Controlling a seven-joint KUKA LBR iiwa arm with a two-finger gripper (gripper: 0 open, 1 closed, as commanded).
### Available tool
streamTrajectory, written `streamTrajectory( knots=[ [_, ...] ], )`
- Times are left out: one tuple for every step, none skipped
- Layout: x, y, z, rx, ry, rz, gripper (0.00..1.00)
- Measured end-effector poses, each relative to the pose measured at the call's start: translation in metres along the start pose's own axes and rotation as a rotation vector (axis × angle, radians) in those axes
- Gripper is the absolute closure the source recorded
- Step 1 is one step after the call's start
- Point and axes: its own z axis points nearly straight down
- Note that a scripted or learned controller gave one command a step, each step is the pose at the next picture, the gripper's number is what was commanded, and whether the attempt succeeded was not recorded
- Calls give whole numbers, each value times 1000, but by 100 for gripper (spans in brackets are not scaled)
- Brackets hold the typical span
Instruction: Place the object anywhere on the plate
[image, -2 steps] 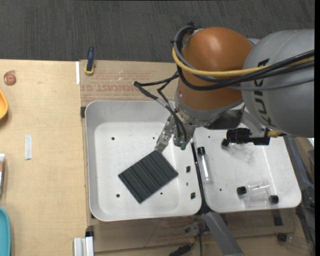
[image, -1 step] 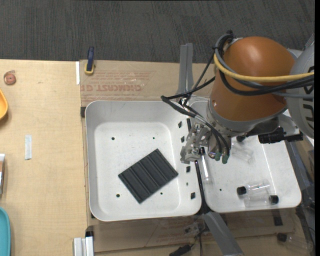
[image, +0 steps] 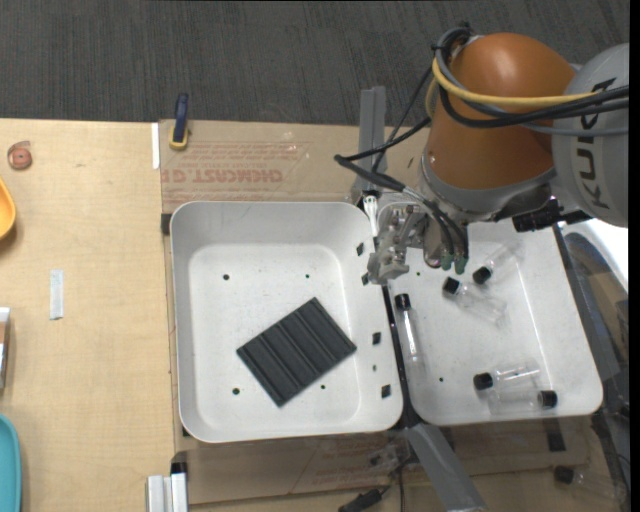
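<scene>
**Robot arm over the seam between two white bins**

Camera view, looking down at a slant: a grey arm with an orange band (image: 505, 110) reaches in from the right. Its gripper (image: 395, 255) hangs above the left edge of the right bin (image: 560, 300), just beside the wall shared with the left bin (image: 200, 400). Whether it is released or clenched cannot be told; nothing shows between its tips.

A dark, ribbed rectangular plate (image: 297, 351) lies tilted on the floor of the left bin.

In the right bin lie several clear vials with black caps: one thin vial (image: 405, 325) just below the gripper, two (image: 478, 285) to its right, and two (image: 515, 385) near the front edge.
</scene>
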Motion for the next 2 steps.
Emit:
streamTrajectory(
  knots=[
    [4,-58,11,0,2,-263,100],
    [57,9,7,-1,1,-249,100]
  ],
)
